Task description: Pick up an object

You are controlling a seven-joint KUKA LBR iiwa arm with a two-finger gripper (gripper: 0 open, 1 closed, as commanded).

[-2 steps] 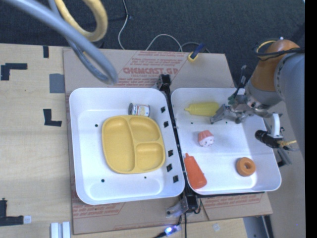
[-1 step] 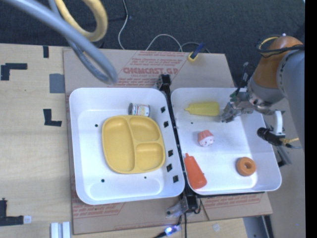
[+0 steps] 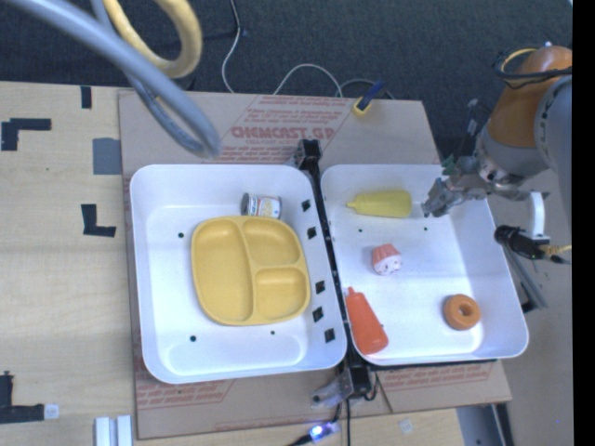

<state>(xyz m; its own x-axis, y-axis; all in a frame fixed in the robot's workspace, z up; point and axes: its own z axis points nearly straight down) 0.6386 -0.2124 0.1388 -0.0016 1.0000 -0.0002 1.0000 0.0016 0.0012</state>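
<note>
The right bin (image 3: 483, 249) holds a yellow squeeze bottle (image 3: 381, 203) at the back, a small red and white piece (image 3: 386, 259) in the middle, an orange-red bottle (image 3: 365, 321) at the front left and a brown donut (image 3: 461, 312) at the front right. My gripper (image 3: 437, 203) hangs over the back right part of that bin, just right of the yellow bottle, with nothing seen between its fingers. In the left bin (image 3: 153, 249) lie a yellow divided plate (image 3: 249, 269) and a small can (image 3: 261, 205) behind it.
A black divider with clips (image 3: 321, 249) runs between the two bins. Both bins rest on a cardboard sheet (image 3: 279, 124). A grey hose (image 3: 112, 45) and a yellow hose (image 3: 177, 12) cross the upper left. The arm's body (image 3: 525, 128) stands at the right.
</note>
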